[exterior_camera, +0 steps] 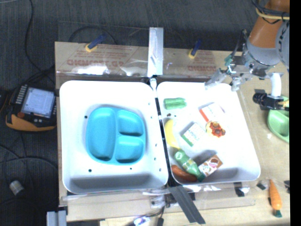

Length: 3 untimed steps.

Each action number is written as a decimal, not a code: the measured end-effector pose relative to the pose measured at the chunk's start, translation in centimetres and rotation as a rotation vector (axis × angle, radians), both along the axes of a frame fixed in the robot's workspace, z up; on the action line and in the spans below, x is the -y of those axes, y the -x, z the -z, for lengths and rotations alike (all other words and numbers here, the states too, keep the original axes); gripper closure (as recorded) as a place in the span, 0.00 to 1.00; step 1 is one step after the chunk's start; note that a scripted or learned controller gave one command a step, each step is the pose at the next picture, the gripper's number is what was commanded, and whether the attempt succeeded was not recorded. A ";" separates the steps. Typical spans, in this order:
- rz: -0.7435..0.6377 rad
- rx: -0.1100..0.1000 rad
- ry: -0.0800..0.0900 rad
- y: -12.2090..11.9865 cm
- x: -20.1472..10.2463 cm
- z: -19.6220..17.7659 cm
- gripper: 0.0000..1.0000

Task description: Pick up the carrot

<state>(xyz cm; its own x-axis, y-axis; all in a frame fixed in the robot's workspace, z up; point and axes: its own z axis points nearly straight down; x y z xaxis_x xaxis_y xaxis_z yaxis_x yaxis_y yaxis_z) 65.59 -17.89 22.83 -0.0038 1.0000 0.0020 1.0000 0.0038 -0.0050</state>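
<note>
An orange carrot (275,199) with a green end lies on the bench, outside the right bin's front right corner. A reddish-orange oblong item (181,173) sits inside the right bin (244,140) at its front, partly under a green bottle (189,165). My gripper (224,81) hangs over the right bin's far right corner, well away from both. Its fingers stand apart with nothing between them.
The right bin also holds a green block (174,103), a banana (169,133), a white-green packet (193,133), a red-white packet (212,114) and a small box (210,165). The left bin holds a blue divided tray (115,134). A green object (280,121) lies right of the bins.
</note>
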 end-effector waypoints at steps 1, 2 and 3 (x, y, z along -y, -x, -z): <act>-0.095 -0.002 0.000 8.0 -3.2 9.2 0.00; -0.358 0.013 0.008 11.0 -6.9 13.9 0.00; -0.159 0.017 0.000 12.0 -5.2 14.0 0.00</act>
